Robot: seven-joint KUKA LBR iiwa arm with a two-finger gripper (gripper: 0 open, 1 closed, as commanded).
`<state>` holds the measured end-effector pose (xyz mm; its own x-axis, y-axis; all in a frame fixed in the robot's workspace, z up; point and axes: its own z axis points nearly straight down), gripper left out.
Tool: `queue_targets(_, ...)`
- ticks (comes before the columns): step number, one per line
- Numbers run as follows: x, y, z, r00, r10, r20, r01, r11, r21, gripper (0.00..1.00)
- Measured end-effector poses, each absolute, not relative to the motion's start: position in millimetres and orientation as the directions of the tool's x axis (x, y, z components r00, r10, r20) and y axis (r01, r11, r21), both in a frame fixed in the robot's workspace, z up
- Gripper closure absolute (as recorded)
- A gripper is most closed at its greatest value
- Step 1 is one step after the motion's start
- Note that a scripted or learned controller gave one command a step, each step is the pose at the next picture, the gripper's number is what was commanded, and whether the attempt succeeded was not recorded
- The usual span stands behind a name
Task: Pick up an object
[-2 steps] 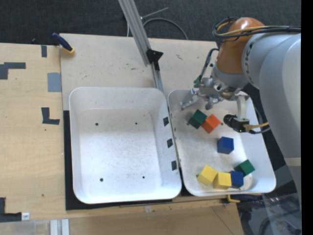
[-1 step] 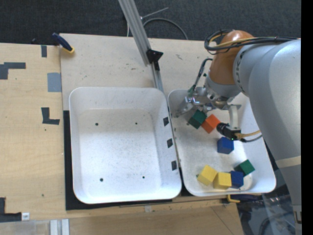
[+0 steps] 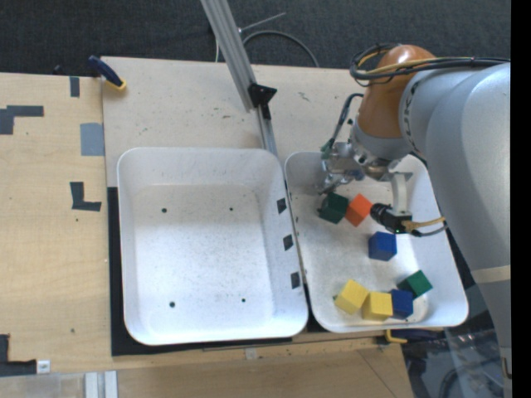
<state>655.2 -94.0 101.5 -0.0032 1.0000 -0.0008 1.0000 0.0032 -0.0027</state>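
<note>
- Grey arm reaches in from the right, orange band above the wrist, with the gripper low over the far end of the right bin.
- Whether the hand is spread, clenched or grasping anything I cannot tell; the wrist hides it from above.
- Dark green cube sits just below the gripper, touching or nearly touching an orange cube. This looks like the likely target.
- Elsewhere in the right bin: a blue cube alone mid-bin; near the front edge a yellow cube, a second yellow cube, a second blue cube and a green cube bunched together.
- Left bin lies beside it, walls touching.
- Risk, as I judge it: the green and orange cubes sit so close that one side of the gripper may land on the orange one, shoving both away instead of closing on either.
- Second risk: the pair lies near the bin's left wall, so a descent slightly off could catch the rim or pin a cube against it.
- Third: a corner-on grip of a tilted cube could let it twist out during the lift.
- A black cable hangs by the orange cube and might snag or nudge it.
</note>
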Motion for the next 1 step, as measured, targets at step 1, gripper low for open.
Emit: queue_targets(1, 653.6, -91.5, 144.5, -0.001, 1.000, 0.000, 1.000, 0.001, 0.003, 1.00)
